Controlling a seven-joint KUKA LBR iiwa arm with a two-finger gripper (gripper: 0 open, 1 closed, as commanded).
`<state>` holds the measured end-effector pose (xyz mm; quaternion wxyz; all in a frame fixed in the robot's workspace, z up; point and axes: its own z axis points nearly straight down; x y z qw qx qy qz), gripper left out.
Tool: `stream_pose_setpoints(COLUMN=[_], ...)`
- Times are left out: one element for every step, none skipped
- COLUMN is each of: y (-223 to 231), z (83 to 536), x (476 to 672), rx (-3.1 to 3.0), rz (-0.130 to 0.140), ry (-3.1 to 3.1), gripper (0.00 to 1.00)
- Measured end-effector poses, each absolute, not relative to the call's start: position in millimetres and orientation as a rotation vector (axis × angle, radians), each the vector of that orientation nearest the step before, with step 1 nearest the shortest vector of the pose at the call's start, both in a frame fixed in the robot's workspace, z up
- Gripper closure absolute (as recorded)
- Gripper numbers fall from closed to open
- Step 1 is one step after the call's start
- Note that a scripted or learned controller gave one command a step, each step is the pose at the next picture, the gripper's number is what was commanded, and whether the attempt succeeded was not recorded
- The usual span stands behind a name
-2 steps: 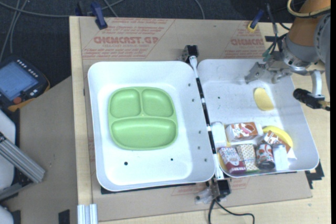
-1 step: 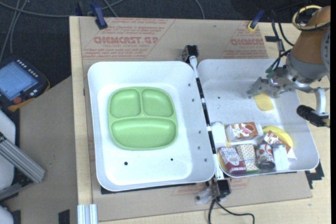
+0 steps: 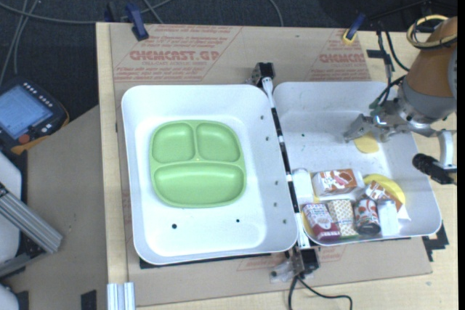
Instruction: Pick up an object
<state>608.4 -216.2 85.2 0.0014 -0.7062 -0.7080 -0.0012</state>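
the gripper (image 3: pixel 365 128) is low in the right bin (image 3: pixel 320 102), near its back part, with the grey arm (image 3: pixel 429 94) coming in from the right. its two fingers point left and spread a little, and nothing is between them. a small pale yellow thing (image 3: pixel 368 144) lies flat on the bin floor just under and beside the fingertips; i cannot tell if they touch it.

closer to the front of the same bin sits a pile of things close together: a snack packet (image 3: pixel 336 181) with orange and white on it, a yellow banana (image 3: pixel 387 189) just to its right, and some red and white packets (image 3: pixel 341 218) in front of them. they lie well apart from the gripper.

the left bin (image 3: pixel 138 156) holds a green plate (image 3: pixel 197 163) with three parts. both bins sit side by side on the desk (image 3: pixel 109 83).
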Motion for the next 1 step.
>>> stream_pose_setpoints(y=[-216.9], z=[95.4], x=[608.8], rx=[-2.219], rz=[-0.003], ry=[-2.225], gripper=[1.00])
